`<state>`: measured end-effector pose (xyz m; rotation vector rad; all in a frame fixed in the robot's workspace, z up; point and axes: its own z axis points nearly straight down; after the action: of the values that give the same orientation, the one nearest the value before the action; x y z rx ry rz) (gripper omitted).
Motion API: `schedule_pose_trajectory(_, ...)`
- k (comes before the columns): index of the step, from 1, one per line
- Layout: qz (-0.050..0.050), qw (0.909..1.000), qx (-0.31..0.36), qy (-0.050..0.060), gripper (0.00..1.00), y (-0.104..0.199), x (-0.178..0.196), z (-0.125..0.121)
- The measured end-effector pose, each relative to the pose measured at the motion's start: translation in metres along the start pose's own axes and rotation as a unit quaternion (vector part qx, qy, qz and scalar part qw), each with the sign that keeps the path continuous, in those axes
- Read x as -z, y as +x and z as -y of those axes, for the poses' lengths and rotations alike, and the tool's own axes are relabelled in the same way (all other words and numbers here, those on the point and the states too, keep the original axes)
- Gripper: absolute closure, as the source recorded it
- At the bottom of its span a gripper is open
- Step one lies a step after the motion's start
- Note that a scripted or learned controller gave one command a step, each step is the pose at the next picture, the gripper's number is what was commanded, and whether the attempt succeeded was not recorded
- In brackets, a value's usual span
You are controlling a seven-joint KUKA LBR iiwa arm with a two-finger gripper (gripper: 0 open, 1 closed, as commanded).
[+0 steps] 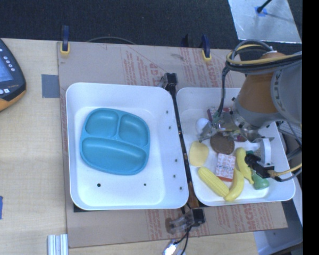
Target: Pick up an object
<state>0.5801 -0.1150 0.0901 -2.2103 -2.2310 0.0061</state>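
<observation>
Hand (221,125) over two bananas (235,183)

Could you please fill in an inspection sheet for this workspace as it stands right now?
Surface: wooden bench under a cardboard sheet held by clamps; two white bins side by side.
Job's things: right bin holds a corn cob, banana, pale yellow round piece, brown round piece, small printed packet, green piece.
Clutter: left bin holds a blue divided plate.
Grippers: gripper is low over the right bin, above the brown piece; finger state unclear.
Cables: black and yellow cables loop over the arm.
Surroundings: handheld control pendant at the left edge; dark floor beyond.
</observation>
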Motion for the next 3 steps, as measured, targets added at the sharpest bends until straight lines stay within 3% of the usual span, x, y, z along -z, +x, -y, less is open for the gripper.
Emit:
schedule_pose_trajectory(1,-0.009,0.9997,-0.002,0.024,0.00,-0.022,0.001,-0.067)
schedule_pose_trajectory(2,0.001,1.0000,-0.004,-0.004,0.00,-0.067,0.091,-0.077)
schedule_pose_trajectory(3,-0.001,1.0000,-0.001,0.003,0.00,-0.059,0.004,-0.074)
